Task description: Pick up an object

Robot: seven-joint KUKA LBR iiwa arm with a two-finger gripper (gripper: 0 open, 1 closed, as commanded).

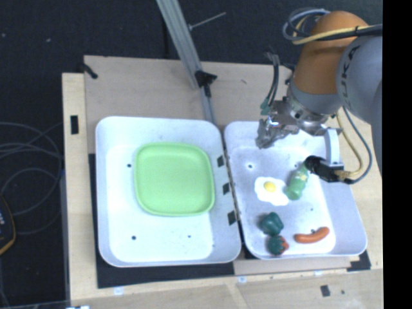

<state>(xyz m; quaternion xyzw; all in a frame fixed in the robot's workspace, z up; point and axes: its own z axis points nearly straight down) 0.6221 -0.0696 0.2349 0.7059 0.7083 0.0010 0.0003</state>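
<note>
We see four small toy foods in the right bin, all lying below the gripper in the camera view. Nearest to it is a fried egg, white with a yellow yolk, almost straight beneath the fingertips and apart from them. Just beside the egg, away from the left bin, stands a green bottle-like piece, touching or nearly touching the egg's edge. Farther from the gripper, toward the near rim of the bin, lies a green pepper, with a second green piece bearing a red patch right against it; what that one is we cannot tell. Beside them, toward the arm's side, lies a red sausage.

The gripper hangs over the far corner of the right bin, close to the wall shared with the left bin, and nothing sits between its fingers; whether they stand wide or narrow we cannot tell.

In the left bin, well apart from the gripper, lies a light green square plate.
</note>
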